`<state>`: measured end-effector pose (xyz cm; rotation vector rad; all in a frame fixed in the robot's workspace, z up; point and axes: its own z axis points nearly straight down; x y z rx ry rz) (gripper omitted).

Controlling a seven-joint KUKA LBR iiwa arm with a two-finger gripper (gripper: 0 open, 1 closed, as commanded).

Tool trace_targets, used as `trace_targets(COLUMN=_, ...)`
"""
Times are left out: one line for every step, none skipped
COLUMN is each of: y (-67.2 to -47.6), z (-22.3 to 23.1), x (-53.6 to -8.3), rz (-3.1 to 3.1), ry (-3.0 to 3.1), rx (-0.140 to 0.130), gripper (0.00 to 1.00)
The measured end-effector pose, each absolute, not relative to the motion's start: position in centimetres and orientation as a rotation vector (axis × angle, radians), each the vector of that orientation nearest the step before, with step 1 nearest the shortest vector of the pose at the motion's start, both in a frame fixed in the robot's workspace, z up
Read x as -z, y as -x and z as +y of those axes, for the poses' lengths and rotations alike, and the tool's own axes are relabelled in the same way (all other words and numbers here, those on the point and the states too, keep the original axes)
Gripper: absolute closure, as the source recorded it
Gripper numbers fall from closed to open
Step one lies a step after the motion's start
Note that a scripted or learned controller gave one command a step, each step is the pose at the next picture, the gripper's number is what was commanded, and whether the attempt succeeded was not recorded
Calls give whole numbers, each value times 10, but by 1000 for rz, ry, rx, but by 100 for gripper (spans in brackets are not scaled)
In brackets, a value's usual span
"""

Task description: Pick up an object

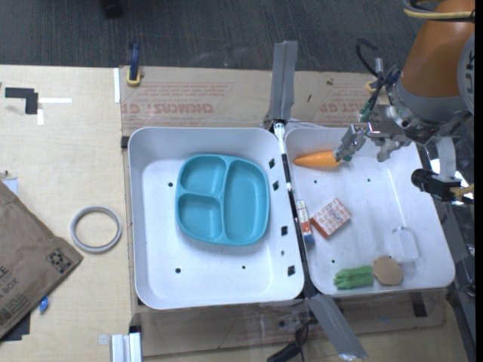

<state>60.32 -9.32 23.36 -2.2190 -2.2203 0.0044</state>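
Note:
My gripper (366, 151) hangs over the back of the right bin (377, 183), its two fingers spread apart and open with nothing between them. The left fingertip (347, 150) sits right at the thick end of an orange carrot (315, 159) lying near the bin's back left corner. A red-and-white patterned box (330, 217) lies in the bin's middle. A green pea pod (353, 277) and a round brown cookie (388, 271) rest by the front wall. A pale translucent object (404, 243) is near the right wall.
The left bin (151, 202) holds a blue divided plate (223, 199). A small striped tube (303, 219) lies along the right bin's left wall. Outside the bins, a roll of tape (96, 227) and a brown cardboard box (26, 259) sit on the bench.

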Motion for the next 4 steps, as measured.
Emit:
trace_targets(y=-657, z=-58, x=-191, rz=-2292, ry=2149, rx=-2, gripper=0)
trace_targets(y=-662, z=-111, x=-106, rz=-2368, ry=2081, rx=7, gripper=0)
trace_targets(y=-596, z=-101, x=-91, rz=-2223, ry=2218, rx=-2, gripper=0)
trace_targets(y=-596, z=-101, x=-92, rz=-2223, ry=2218, rx=-2, gripper=0)
